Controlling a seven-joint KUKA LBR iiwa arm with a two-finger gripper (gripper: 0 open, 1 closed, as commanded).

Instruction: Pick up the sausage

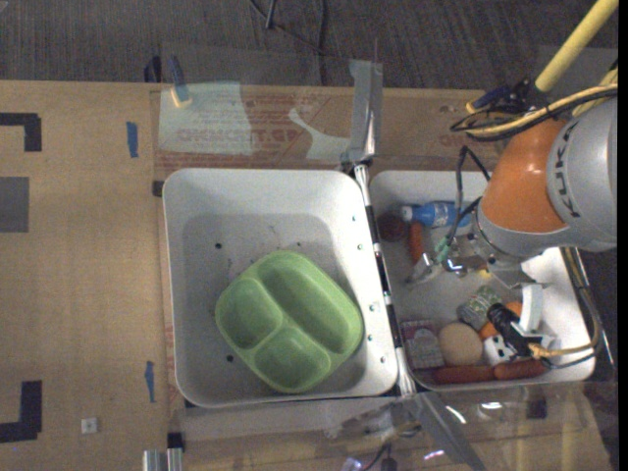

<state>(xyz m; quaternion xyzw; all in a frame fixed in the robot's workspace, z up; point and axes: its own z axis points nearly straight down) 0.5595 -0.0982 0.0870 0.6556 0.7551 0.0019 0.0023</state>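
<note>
The sausage [464, 373] is a long reddish-brown link lying along the front wall of the right bin [581, 314]. A second similar link [520, 369] lies just to its right. My gripper [438, 267] hangs over the middle of the right bin, well behind the sausage and slightly to its left. Its metal fingers [422, 273] stand apart with nothing between them, so it is open. The arm's orange band [520, 189] and grey body cover the bin's far right part.
In the right bin lie a blue bottle [432, 212], a dark round item [392, 227], a red-orange stick [416, 240], a beige ball [459, 342], a pinkish packet [424, 343] and small toys [510, 327]. A green divided plate [289, 320] is in the left bin [186, 263].
</note>
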